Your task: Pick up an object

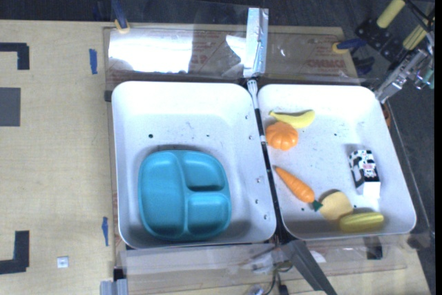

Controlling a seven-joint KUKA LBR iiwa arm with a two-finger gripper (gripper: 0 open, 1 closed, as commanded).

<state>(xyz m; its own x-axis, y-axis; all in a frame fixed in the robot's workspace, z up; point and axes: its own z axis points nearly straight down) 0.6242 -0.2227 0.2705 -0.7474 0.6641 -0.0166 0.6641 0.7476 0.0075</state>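
Note:
The right bin point(387, 141) holds several toy foods. A yellow banana point(293, 118) lies at its far left, with an orange pumpkin point(282, 137) just in front of it and touching it. An orange carrot point(295, 184) lies slantwise along the left wall. Its green end meets a pale yellow round fruit point(335, 204). A yellow-green oblong piece point(360, 220) rests against the front wall. A small black-and-white carton point(364, 169) lies near the right wall.
The left bin point(131, 114) holds a blue divided plate point(184, 193) in its front half. A clear plastic panel point(179, 45) stands behind the bins. Yellow and black hardware point(404, 0) and a metal bracket point(407, 76) sit off the bench at the upper right.

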